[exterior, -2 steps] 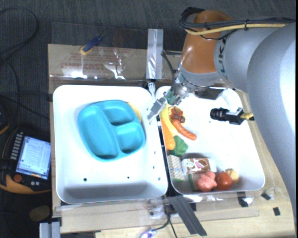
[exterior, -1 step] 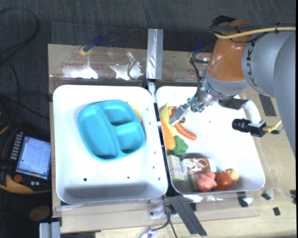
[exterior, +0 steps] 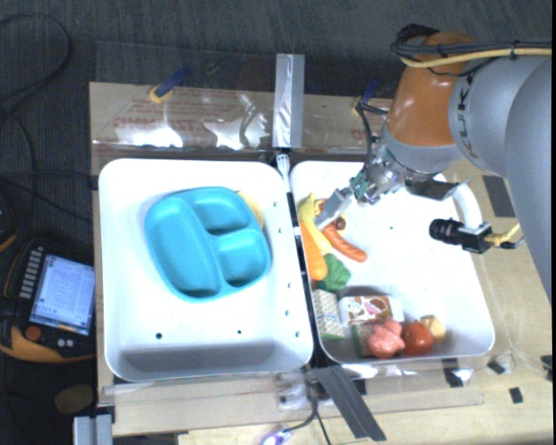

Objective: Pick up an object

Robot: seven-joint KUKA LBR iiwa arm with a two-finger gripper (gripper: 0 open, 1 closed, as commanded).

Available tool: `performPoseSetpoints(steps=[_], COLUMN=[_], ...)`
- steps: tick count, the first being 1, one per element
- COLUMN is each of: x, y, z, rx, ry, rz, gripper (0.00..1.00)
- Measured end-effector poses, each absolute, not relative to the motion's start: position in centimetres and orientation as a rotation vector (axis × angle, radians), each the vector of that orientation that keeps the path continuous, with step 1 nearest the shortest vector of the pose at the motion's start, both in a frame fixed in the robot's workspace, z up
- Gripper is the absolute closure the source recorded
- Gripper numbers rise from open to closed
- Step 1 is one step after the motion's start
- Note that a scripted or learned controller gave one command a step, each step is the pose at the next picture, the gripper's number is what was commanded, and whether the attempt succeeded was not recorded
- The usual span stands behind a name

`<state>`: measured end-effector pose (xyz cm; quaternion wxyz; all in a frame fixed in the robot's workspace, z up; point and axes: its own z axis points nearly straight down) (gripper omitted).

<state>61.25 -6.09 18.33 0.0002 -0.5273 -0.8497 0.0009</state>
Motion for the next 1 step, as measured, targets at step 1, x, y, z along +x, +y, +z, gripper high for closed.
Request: performPoseSetpoints(steps=[1], x=[62.86], y=[-4.08], z=[18.31], rx=[-1.692], ry=[-2.647], rz=[0.004], gripper=[0.0])
